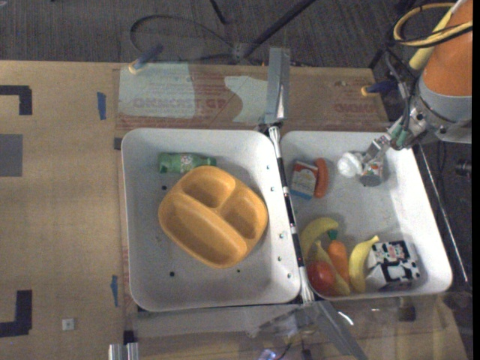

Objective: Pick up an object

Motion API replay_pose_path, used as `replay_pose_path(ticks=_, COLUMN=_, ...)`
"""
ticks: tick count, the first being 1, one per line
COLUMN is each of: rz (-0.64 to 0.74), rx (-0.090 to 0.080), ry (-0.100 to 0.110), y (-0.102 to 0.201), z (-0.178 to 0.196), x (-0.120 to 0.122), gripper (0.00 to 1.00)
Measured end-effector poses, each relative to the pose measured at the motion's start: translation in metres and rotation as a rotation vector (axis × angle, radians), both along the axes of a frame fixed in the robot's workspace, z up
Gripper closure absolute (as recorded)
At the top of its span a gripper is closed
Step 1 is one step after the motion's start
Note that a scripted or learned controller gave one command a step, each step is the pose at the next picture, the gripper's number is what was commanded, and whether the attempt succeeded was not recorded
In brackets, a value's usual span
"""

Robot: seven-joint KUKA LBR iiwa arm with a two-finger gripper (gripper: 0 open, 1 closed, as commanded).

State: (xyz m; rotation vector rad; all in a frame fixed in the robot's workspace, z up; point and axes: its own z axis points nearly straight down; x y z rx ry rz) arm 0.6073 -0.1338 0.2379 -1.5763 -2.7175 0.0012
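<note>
Camera view: I see the arm (448, 73) coming in from the right, orange band up top, with the gripper (373, 163) low over the right bin (431, 223), near its far edge. A white rounded object (349, 163) sits just beside the gripper tip on its left; I can't tell if it touches. Whether the tool is apart or together, I can't tell, too small and blurred.

Right bin contents: a small red-and-white carton (303, 179) with an orange-red piece (322, 177) touching it, both at the bin's far-left corner by the divider. Near the front edge, a cluster: a banana (318, 231), a carrot (338, 256), a red tomato-like item (321, 274), a second banana (361, 262), and a black-and-white cow-print carton (392, 264) toward the front-right corner.

Left bin (139, 223): a yellow divided plate (213, 215) in the middle, tilted relative to the bin edges. A green packet (185, 161) lies just behind it, near the far edge.
</note>
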Motion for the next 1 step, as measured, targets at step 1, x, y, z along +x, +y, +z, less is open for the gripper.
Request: replay_pose_path(ticks=1, rz=-0.038, rx=0.001, ry=0.006, y=0.0608, z=-0.0194, x=-0.0196, gripper=1.00)
